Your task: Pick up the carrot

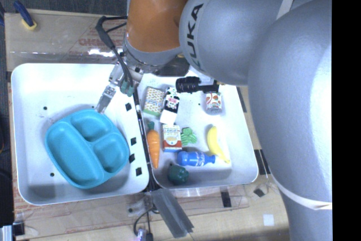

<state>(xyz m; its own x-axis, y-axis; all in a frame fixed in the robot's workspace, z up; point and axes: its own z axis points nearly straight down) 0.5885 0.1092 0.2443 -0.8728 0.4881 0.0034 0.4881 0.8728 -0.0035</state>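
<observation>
The orange carrot (pixel 153 147) lies lengthwise in the right bin (pixel 242 138), tight against its left wall. My gripper (pixel 111 96) hangs over the left bin (pixel 28 93), just above the upper right rim of the blue divided plate (pixel 87 147). It is up and to the left of the carrot, across the wall between the bins, and nothing shows in its grasp. The big grey arm with its orange band covers the top right of the view.
Beside the carrot in the right bin lie a small juice carton (pixel 172 138), a green toy (pixel 188 135), a banana (pixel 217 144), a blue bottle (pixel 194 159) and a dark green item (pixel 177 175). A patterned box (pixel 153 100) and a small can (pixel 213 101) sit farther back.
</observation>
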